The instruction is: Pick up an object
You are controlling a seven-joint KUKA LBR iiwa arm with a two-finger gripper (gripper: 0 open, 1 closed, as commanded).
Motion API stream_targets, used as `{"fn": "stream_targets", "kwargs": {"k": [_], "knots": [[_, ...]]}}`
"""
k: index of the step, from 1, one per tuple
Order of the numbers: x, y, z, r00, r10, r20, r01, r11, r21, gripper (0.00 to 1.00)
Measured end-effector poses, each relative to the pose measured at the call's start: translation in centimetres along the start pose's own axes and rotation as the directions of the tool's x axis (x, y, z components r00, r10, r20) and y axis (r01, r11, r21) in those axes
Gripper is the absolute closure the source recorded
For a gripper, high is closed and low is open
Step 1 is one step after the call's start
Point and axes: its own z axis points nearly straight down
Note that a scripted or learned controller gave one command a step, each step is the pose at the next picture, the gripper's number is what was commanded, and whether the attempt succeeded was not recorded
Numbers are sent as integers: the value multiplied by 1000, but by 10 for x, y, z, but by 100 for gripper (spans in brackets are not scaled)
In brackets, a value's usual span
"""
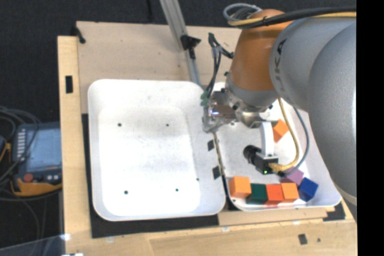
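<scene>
While the arm (318, 69) hangs low over the right bin (288, 207), no pick shows as made. Nothing is visibly lifted, and every candidate lies on the bin floor. My judgement is that the task is at an early stage, somewhere in the approach, with grasp and lift both left to do.

Candidates, all in the right bin:
- A row of blocks (267, 191) lies along the near wall. From the left these are an orange block (240, 186), a green block (258, 193), two more orange ones and a blue block (308, 187).
- A purple block (294, 176) sits just behind the right end of the row, close against it.
- A lone orange block (279, 129) lies tilted further up the bin, near the wrist and well apart from the row.

Gripper (216, 114):
- It sits at the left side of the right bin, just beside the wall that meets the left bin (144, 147).
- It is near the lone orange block but apart from it, and well apart from the row.
- The wrist and the orange band (255, 63) overhang it from this angle, so I cannot tell how wide it is set.
- No block is visible in it. Whether it touches the bin floor or wall I cannot tell.

The surface (120, 51) around the bins carries no blocks that I can make out.

Left to do, as judged: get over one block, close on it and raise it.
</scene>
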Motion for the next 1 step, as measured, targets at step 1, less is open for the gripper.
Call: {"fn": "stream_targets", "kwargs": {"k": [1], "knots": [[47, 21, -15, 1000, 0, 0, 0, 1000, -2, 100]]}}
